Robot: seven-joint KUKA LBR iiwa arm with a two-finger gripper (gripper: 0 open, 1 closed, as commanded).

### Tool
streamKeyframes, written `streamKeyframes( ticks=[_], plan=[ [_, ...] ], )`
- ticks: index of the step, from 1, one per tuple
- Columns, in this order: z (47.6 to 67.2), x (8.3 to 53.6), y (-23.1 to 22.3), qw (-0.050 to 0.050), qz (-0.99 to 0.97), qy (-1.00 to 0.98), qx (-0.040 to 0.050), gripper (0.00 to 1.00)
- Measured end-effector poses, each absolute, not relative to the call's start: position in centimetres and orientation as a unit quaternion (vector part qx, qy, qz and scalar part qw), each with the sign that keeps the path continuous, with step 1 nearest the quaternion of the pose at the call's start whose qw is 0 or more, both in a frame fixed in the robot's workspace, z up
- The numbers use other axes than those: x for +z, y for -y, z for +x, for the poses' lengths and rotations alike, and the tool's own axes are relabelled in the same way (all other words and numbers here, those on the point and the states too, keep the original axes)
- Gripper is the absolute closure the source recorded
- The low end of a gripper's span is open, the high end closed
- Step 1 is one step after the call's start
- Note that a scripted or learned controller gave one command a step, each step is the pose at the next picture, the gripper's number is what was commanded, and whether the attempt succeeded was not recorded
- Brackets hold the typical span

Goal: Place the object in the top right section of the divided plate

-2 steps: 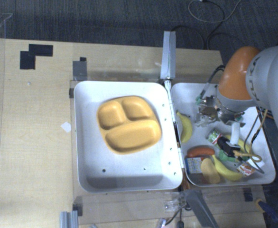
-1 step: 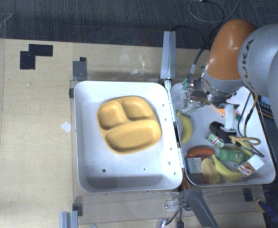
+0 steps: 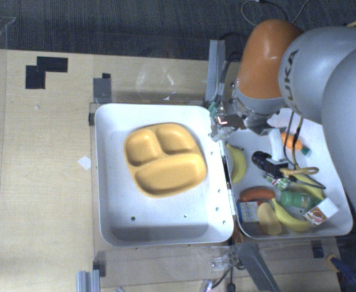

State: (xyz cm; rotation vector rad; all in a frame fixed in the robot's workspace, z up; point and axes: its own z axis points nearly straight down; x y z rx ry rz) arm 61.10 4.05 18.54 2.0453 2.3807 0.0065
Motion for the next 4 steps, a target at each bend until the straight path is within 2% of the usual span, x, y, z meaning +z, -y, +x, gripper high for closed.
streamKeyframes(
  ticks=[1,2,3,4],
  plan=[
    [67.0,18.6,-8.7,0.002,0.524,-0.852,0.0023,1.00],
    [62.9,20.0,-6.4,0.003,0.397,-0.918,0.0021,1.00],
    [62.9,20.0,-6.4,0.003,0.397,-0.918,0.0022,0.00],
    [63.1,21.2,-6.5,0.005,0.397,-0.918,0.0044,1.00]
  ],
)
